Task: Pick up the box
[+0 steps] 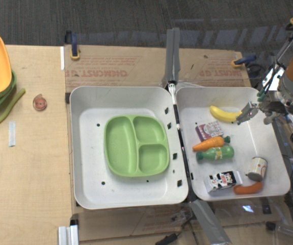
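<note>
The desk (29,188) carries two white bins: the left bin (85,152) holds a green divided tray (136,146), the right bin (273,152) the small items. At the right bin's far right edge the hand (249,111) hangs just beside a banana (222,114); whether it is wide or narrow I cannot tell. Near the right bin's near edge lies the box (221,180), white with dark markings, touching a red sausage (248,188). A green bottle (215,153) and a carrot (208,144) lie mid-bin.

glossy plastic bins (80,137) (white), matt cardboard (115,68)
</note>
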